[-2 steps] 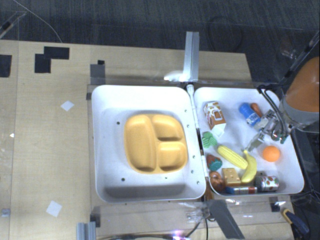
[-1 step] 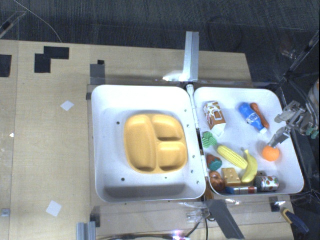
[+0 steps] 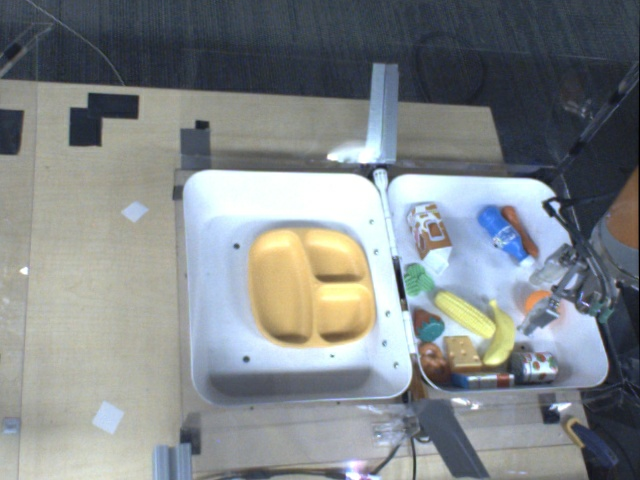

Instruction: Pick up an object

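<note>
Metal gripper [image 3: 556, 290] hangs at the right of the frame over the right bin [image 3: 590, 368], its thin fingers apart with nothing visibly clamped between them; a small orange piece [image 3: 540, 298] lies just beside the tips. Nearest the bottom edge sit a round can [image 3: 538, 367], a tan block [image 3: 461, 349] and a curved yellow banana [image 3: 499, 335]. Beside them lies a bumpy corn cob [image 3: 462, 311] with a green toy [image 3: 418, 279] at its left. Farther up stand a small carton [image 3: 428, 230] and a smooth blue bottle [image 3: 500, 230]. Glossy white left bin [image 3: 215, 268] holds a yellow moulded tray [image 3: 308, 285] with three rounded compartments.
</note>
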Robot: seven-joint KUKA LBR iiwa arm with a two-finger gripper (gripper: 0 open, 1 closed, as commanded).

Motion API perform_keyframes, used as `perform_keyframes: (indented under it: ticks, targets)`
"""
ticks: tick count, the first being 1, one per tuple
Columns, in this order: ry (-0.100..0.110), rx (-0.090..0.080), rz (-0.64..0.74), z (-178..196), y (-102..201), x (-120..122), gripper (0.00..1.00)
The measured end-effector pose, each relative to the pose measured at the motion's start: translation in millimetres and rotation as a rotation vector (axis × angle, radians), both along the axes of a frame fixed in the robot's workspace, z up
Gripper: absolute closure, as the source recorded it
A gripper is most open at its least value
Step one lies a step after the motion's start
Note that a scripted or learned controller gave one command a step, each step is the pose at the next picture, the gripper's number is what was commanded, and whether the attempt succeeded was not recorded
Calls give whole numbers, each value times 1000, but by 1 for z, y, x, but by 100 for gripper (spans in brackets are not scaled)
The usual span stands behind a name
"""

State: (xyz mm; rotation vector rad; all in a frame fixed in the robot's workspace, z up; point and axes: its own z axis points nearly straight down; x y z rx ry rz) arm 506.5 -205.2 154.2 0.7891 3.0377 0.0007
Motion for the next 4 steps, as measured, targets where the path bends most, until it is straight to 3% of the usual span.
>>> perform_keyframes:
  ticks: [1,2,3,4]
  targets:
    - [-5,1,-382,-32,13,67,0]
    - [15,-4,-469,-64,66,124,0]
    - [-15,4,-493,36,82,166,0]
    - [14,0,-340,-63,50,161,0]
